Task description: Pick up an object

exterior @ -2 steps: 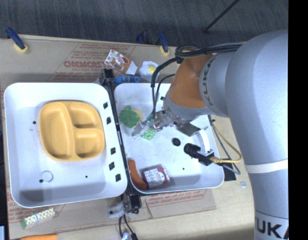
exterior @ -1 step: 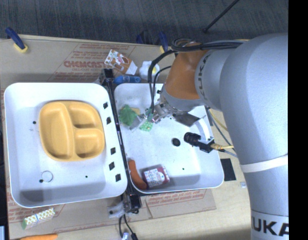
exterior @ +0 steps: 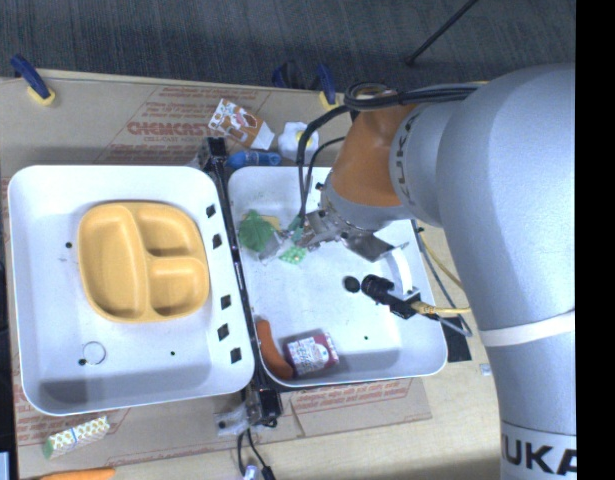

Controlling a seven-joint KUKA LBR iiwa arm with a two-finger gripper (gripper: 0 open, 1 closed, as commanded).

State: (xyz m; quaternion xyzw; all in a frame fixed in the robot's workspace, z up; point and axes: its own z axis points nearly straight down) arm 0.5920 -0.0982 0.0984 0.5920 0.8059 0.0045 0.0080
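In the camera view I am reaching in from 3 o'clock. My thick grey arm (exterior: 517, 218) is covering much of the right side. Its orange band (exterior: 372, 163) is bending down toward 8 o'clock, over the right bin (exterior: 417, 353). My gripper (exterior: 305, 236) is hanging low above the part of this bin toward 11 o'clock. My own wrist is covering it, so I cannot tell how wide my grip is standing.

The nearest things are lying just at 9 o'clock from my gripper. One is a green lump (exterior: 255, 231) with a soft, crumpled look and no clear long axis. The other is a small green-and-white piece (exterior: 293, 256), just beside my gripper at 7 o'clock; it is too small for me to tell its direction.

Well apart, against the bin's wall at 6 o'clock, an orange stick (exterior: 266, 346) with a smooth, rounded shape is lying. Its long axis is running from 11 to 5 o'clock. A dark packet (exterior: 311, 353) with a red label is touching it on the 3 o'clock side, and its long axis is running almost from 9 to 3 o'clock.

The left bin (exterior: 27, 298), also white with rounded corners, is holding a yellow tray (exterior: 142, 263). The tray looks like smooth plastic and is divided into compartments.
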